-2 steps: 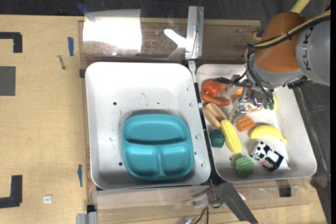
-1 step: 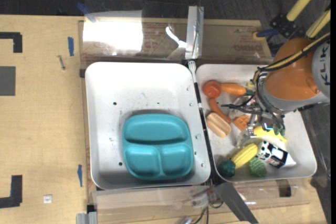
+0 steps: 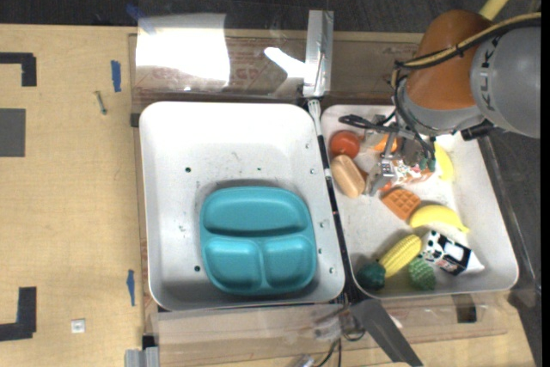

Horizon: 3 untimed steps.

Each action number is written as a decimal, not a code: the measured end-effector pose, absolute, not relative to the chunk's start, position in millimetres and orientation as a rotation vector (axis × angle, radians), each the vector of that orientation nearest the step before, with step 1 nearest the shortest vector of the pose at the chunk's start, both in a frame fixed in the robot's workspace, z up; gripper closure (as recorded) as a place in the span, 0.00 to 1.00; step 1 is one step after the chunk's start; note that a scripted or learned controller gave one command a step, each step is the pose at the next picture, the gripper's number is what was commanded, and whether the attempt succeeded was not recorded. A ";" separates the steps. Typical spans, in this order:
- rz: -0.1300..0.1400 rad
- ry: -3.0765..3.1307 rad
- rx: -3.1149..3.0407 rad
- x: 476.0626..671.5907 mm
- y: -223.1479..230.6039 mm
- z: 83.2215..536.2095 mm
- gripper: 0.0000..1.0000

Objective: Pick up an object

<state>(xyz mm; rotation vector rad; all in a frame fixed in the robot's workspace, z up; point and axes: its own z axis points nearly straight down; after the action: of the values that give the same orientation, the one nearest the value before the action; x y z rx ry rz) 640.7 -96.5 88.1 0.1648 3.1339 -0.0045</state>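
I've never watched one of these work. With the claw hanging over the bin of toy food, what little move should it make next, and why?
Probably a short drop straight down. The gripper hangs low in the right bin, just above the waffle and beside the hot dog bun, with nothing seen between its fingers.

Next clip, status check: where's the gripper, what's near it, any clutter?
Gripper low in right white bin, over waffle-like orange toy. Nothing seen held. Tan bread-roll toy, red tomato toy crowd alongside.

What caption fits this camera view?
Gripper low in right bin among toy foods; teal tray in left bin.
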 end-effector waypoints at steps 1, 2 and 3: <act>0.000 3.122 0.266 593.4 -110.2 88.7 0.00; 0.002 3.047 0.736 632.4 -93.6 88.0 0.00; 0.003 3.010 0.870 584.3 -94.0 88.8 0.00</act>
<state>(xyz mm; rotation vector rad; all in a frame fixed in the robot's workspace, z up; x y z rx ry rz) 584.3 -94.0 88.8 0.8702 3.0102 0.0031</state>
